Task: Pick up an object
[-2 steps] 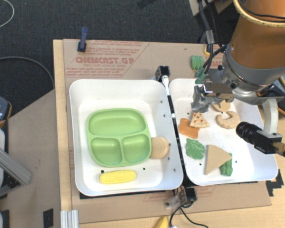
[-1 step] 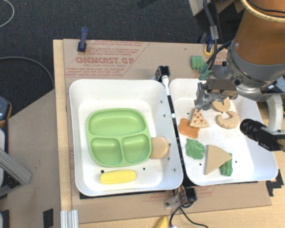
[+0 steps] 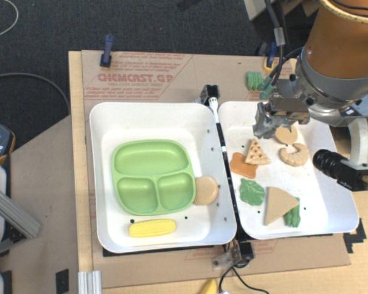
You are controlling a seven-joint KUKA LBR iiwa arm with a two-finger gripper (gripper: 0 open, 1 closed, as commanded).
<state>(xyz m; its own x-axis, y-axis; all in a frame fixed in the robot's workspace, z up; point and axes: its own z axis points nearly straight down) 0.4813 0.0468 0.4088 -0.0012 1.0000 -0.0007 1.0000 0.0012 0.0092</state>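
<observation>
The pincer hangs low in the right bin, beside a tan cookie, well placed for a grab; whether it is spread I cannot tell. Pizza lies near.

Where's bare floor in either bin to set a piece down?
Left bin: bare along the back, above the green tray, and down its left side. Right bin: bare at the right front, beyond the wedge. Crowded: the right bin's middle, with pizza slice, orange piece and leaf under the gripper.
</observation>
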